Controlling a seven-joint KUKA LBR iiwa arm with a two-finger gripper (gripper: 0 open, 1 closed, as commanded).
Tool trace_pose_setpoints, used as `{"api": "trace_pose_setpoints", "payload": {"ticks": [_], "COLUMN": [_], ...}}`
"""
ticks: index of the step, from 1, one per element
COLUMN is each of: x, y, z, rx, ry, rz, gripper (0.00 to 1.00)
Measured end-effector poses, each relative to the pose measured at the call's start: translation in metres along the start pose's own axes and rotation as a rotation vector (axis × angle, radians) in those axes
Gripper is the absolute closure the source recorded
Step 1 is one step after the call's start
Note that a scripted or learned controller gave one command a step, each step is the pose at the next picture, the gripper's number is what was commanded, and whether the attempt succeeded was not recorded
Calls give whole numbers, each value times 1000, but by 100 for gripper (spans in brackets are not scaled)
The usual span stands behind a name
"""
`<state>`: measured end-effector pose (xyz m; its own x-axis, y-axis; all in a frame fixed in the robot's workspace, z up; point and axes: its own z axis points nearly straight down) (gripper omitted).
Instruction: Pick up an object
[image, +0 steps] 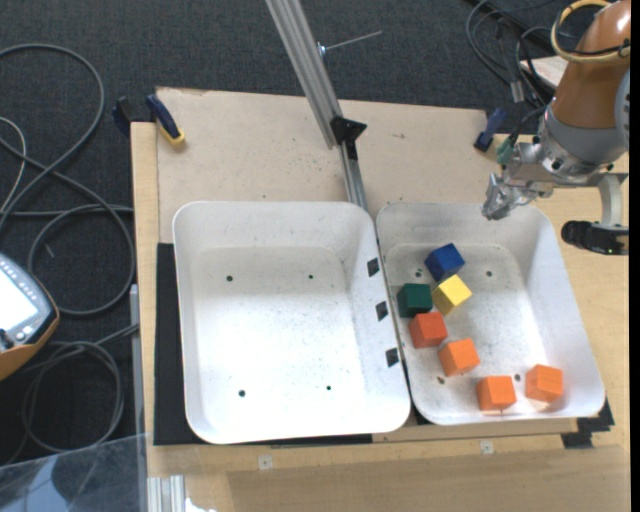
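A: How far is the task, in your opinion?

B: I think it is at the beginning. The end effector is above the far rim of the right bin, near its back corner, and nothing is between its fingers. Whether the fingers are apart or together, I cannot tell; they are too small and dark at this angle.

A: And the objects?

B: All are lying on the floor of the right bin. A blue cube is the closest one to the end effector. Just beside it are a yellow cube and a green cube, and an orange-red cube is touching or almost touching the green one. Three more orange cubes lie toward the near side: one in the middle and two close to the front wall. The left bin has no cubes in it.

A: So what is left?

B: Nearly everything, I judge. The arm must move over one cube, go down, close on it and lift it. The blue cube seems the shortest way, but its neighbours are close and could disturb the grasp. The two cubes at the front stand more free.
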<state>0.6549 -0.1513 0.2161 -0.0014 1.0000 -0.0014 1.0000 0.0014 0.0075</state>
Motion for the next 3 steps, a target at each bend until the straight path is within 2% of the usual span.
{"api": "trace_pose_setpoints", "payload": {"ticks": [1,2,3], "x": [10,58,112], "y": [5,-20,-34], "z": [-51,-39,-47], "rx": [0,10,8], "ry": [0,4,5], "rz": [-1,-3,-5], "gripper": [100,100,100]}}
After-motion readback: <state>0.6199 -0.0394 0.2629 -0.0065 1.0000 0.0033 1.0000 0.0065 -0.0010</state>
